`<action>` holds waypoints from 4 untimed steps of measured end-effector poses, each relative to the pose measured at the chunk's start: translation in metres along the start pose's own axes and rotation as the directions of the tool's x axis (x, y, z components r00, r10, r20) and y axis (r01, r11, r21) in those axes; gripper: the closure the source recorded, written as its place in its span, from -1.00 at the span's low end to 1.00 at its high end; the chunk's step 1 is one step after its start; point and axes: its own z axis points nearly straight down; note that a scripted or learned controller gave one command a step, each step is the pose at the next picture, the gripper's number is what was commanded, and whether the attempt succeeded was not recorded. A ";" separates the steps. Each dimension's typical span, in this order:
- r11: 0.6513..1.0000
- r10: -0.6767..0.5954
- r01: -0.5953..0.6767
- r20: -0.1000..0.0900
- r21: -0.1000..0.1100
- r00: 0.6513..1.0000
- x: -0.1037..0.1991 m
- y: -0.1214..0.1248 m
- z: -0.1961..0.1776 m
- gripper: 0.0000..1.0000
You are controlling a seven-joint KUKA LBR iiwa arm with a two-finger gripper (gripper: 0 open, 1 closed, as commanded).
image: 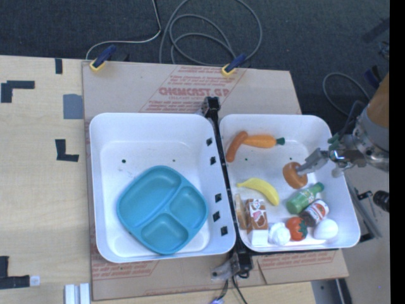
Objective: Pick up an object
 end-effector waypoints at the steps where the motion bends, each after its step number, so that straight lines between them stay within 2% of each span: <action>1: 1.000 -0.006 0.006 -0.004 0.006 1.000 0.061 0.023 0.066 -1.00; 2: 1.000 0.003 -0.003 0.005 -0.006 1.000 0.066 0.056 0.152 -1.00; 3: 1.000 0.007 -0.007 0.005 -0.025 1.000 0.054 0.032 0.169 -1.00; 4: 1.000 -0.002 0.002 -0.001 -0.022 1.000 0.058 0.034 0.157 1.00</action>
